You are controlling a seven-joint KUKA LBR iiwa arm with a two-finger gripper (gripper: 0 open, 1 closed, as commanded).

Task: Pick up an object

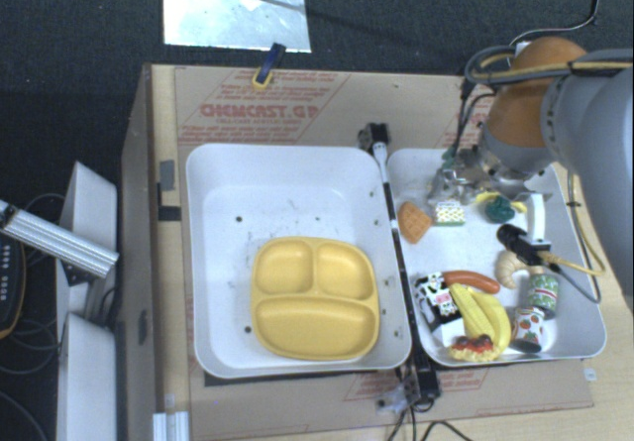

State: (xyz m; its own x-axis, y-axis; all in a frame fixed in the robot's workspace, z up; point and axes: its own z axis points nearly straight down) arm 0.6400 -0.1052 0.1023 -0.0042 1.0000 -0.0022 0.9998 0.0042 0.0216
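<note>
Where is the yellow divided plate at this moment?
The yellow divided plate lies in the left bin, toward its front right corner, close to the wall it shares with the right bin.

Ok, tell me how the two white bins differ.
The left bin holds a single yellow divided plate; the right bin is crowded with small toys, including a banana and a sausage. The tool hangs over the right bin, not the left. Both are shallow and white.

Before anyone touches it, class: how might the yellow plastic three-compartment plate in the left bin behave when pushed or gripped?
The yellow plastic three-compartment plate looks rigid and light, so it would probably slide across the left white bin floor. Lying flat with a low rim, it probably gives fingers little to grip.
</note>
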